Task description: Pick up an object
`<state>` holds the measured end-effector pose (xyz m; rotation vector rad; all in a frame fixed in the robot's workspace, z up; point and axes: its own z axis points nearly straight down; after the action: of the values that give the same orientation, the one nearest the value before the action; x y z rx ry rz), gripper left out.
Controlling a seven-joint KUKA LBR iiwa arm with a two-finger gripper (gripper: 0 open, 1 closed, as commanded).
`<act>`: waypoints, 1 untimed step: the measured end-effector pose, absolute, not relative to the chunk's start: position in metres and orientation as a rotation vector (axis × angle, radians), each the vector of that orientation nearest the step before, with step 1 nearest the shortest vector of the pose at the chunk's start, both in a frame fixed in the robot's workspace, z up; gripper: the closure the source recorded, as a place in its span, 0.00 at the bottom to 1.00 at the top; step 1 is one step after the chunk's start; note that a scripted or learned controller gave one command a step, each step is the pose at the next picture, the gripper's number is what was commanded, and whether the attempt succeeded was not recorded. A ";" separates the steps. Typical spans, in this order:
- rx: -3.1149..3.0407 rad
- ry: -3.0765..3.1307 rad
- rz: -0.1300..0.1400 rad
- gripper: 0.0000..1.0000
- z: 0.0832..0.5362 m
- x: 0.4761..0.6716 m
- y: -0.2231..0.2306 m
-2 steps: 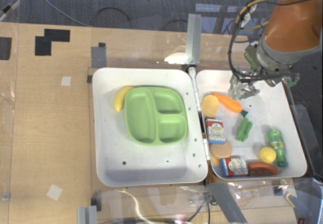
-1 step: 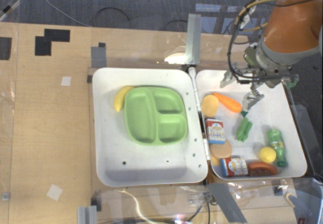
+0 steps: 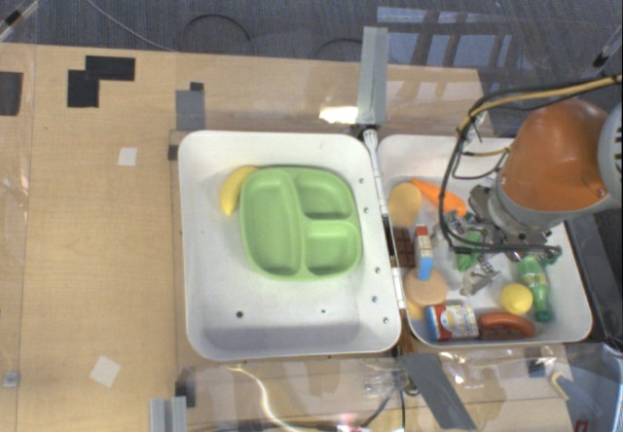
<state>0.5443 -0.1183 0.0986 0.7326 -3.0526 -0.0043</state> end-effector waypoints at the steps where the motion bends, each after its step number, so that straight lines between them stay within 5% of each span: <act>1: 0.749 -3.070 0.006 1.00 0.116 0.551 -0.116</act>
<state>0.5514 -0.1156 0.1162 0.7492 -3.0701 0.0065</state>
